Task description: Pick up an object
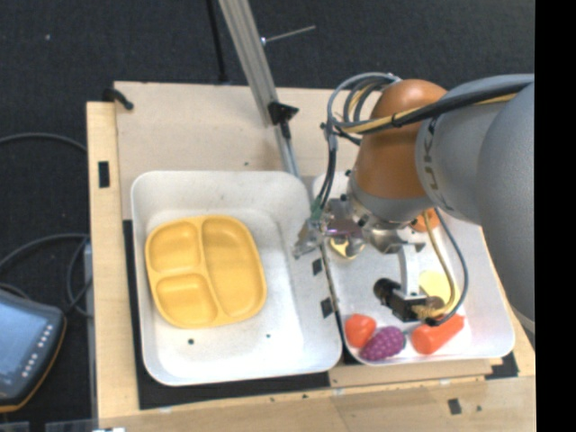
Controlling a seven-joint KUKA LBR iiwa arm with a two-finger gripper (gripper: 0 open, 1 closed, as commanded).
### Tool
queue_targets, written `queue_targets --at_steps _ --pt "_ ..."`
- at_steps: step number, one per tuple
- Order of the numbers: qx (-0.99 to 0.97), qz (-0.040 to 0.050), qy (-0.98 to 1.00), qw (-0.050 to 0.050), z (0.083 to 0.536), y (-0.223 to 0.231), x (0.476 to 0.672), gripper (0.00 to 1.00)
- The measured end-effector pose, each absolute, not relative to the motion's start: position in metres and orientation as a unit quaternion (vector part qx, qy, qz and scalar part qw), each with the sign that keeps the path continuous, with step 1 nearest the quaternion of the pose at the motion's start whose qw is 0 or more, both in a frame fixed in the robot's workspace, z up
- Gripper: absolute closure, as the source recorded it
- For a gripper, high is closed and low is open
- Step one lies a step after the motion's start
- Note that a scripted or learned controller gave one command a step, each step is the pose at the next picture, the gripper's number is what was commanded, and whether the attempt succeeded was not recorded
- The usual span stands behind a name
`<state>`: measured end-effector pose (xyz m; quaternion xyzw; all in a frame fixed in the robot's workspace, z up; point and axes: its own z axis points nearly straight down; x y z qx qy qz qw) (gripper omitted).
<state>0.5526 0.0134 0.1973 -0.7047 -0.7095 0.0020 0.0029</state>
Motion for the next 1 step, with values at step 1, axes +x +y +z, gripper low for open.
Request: queue_targets --at_steps 1 --pt "-0.705 -0.0019 -0.709 -0.001 0.2011 0.0364 0.6276 0.00"
